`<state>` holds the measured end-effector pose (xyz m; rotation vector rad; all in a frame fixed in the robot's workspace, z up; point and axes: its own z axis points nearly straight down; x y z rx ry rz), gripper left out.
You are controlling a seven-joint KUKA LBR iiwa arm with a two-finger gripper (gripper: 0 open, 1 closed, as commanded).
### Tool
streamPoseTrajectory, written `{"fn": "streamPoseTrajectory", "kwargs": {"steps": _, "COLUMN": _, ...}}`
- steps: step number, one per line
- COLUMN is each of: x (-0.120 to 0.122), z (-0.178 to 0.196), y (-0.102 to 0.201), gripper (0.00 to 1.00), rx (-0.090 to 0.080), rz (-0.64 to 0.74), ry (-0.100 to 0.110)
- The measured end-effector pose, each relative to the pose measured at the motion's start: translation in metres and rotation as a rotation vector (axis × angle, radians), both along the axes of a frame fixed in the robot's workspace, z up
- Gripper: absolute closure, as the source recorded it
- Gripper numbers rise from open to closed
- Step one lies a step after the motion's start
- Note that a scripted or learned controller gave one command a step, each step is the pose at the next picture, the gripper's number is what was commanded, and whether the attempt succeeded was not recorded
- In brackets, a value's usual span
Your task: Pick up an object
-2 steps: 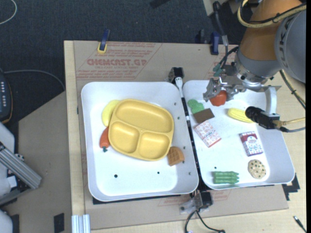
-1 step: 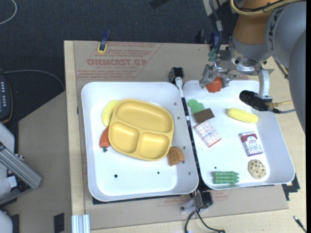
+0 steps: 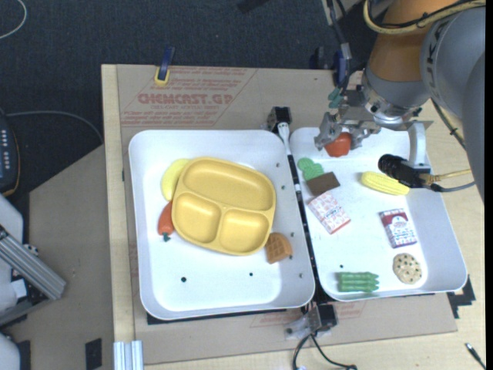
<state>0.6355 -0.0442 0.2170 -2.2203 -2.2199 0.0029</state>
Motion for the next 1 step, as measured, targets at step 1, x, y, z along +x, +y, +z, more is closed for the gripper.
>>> {"fn": "streamPoseTrajectory", "kwargs": {"steps": 1, "x": 0.0054, "z": 0.0024, "y": 0.01, "gripper": 1.0, "rx": -0.001, "rz": 0.001, "ry": -0.005}}
